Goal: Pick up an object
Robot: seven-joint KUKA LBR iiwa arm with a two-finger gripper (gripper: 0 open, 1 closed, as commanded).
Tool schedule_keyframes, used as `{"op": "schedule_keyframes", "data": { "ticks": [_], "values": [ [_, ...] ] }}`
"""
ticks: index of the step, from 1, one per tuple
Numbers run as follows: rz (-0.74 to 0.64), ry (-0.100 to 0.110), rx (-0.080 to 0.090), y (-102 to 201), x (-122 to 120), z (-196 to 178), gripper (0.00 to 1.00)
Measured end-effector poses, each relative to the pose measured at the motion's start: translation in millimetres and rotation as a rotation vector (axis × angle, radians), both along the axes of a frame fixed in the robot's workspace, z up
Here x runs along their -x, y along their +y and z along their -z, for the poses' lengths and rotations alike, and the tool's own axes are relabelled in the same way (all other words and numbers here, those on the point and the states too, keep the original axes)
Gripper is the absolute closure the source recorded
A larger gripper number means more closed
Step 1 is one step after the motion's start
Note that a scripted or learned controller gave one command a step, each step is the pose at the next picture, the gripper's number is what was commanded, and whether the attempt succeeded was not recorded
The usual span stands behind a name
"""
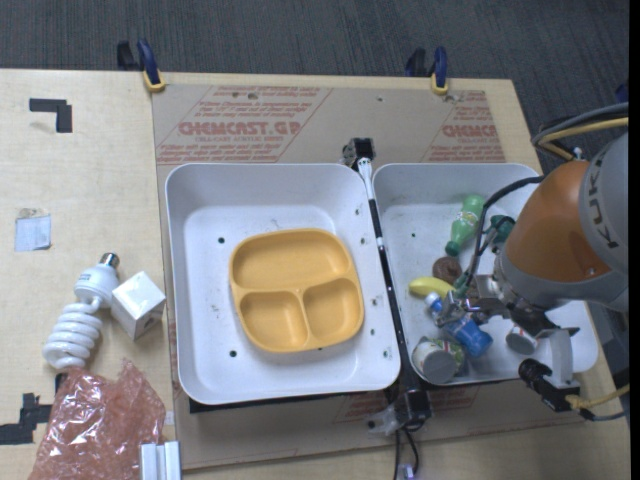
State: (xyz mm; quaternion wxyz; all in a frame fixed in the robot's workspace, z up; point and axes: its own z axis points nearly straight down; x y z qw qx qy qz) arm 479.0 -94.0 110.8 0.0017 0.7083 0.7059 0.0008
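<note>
Nearest the camera, in the right white bin (pixel 400 218), a silver tin can (pixel 436 360) lies on its side against the front wall. Just behind it sits a small blue object (pixel 470 336), with the pincer (pixel 462 306) of the grey arm (pixel 560 238) low over it; whether the pincer is released or clenched cannot be determined. A yellow banana-shaped piece (pixel 430 287) lies beside it, a green plastic bottle (pixel 464 222) farther back. The left white bin (pixel 200 268) contains a yellow three-compartment tray (pixel 297 290).
</note>
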Motion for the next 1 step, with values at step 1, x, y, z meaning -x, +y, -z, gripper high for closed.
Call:
{"op": "schedule_keyframes", "data": {
  "ticks": [1],
  "values": [
    [-0.006,0.003,-0.001,81.4,-48.6,-81.4,1.00]
  ]
}}
